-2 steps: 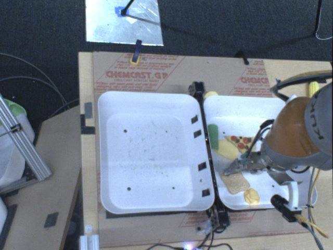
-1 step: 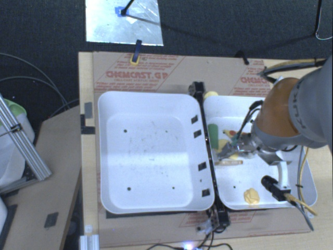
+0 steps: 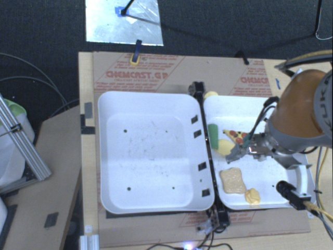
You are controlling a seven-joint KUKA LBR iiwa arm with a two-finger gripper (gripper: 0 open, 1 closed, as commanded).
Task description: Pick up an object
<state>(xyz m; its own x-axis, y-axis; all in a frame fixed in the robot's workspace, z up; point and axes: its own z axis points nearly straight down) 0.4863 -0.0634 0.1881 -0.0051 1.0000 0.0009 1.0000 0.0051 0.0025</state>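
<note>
In the right bin [image 3: 260, 104], one bread slice [image 3: 232, 180] lies lengthwise toward the gripper [image 3: 235, 155] above it; whether that is apart or together, I cannot tell.

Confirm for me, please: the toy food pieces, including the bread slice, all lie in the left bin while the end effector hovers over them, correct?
Not quite: the bread slice and the other toy food pieces lie in the right bin, not the left bin. The camera view shows this; the end effector does hover over them.

One fixed camera looks down on my table [image 3: 171, 69] at a slant from high above, far enough to frame both white bins [image 3: 151, 152] whole; my arm [image 3: 304, 111] enters from three o'clock.
</note>
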